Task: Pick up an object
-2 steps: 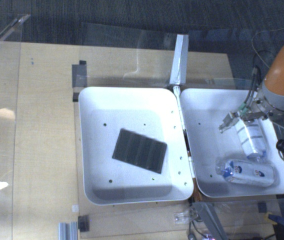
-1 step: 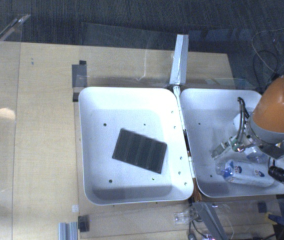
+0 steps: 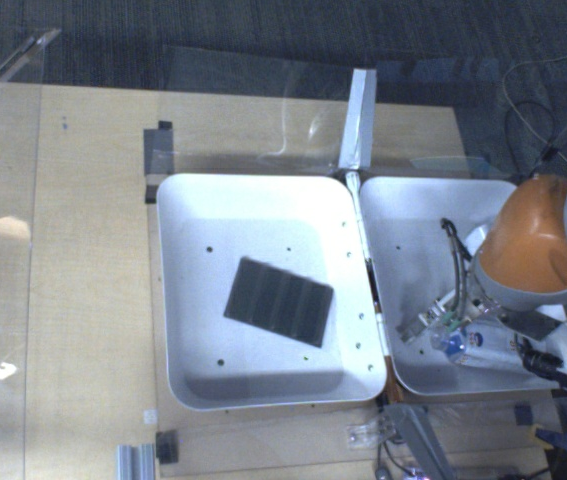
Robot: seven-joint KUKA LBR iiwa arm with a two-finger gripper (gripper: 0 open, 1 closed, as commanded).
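Camera view — the grey arm with the orange band is down in the right shallow white bin, at the reach-and-grasp step as I judge it.

Its jaws hang low over small clutter — a clear piece with a blue spot; spread or pressed together, I cannot tell. A dark ribbed rectangular pad lies flat in the left white bin. Next it needs a firm close, then a straight lift. The tan wooden counter meets dark carpet behind.

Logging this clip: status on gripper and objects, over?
Gripper low in right bin, over small clutter. Dark flat pad alone in left bin. No grasp visible.
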